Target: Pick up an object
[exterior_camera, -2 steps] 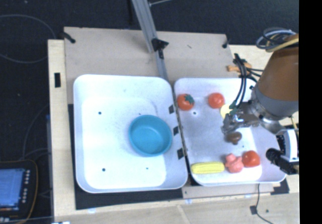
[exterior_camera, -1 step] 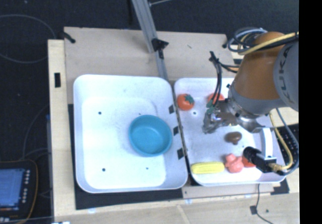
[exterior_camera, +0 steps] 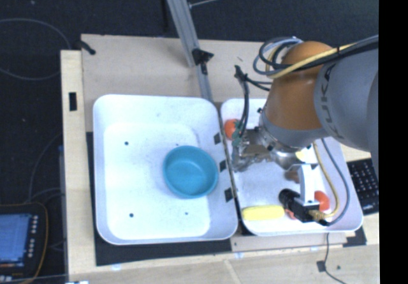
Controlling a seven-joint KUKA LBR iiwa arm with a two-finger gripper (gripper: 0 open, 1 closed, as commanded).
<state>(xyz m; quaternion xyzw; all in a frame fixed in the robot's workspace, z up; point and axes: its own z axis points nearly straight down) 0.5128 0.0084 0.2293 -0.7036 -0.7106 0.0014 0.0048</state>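
While the gripper (exterior_camera: pixel 241 149) is seen over the left side of the right bin (exterior_camera: pixel 264 184), clenched or released not being discernible, a bowl (exterior_camera: pixel 190 171) is found in the left bin (exterior_camera: pixel 127 149), and an orange object (exterior_camera: pixel 229 128) and a yellow object (exterior_camera: pixel 262 213) in the right.

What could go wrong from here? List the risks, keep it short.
1. The gripper hangs close to the right bin's left wall; going down, it might strike the wall.
2. The small orange object beside it lies near that wall, so a grasp could slip.
3. The yellow object hugs the near wall, likewise awkward.
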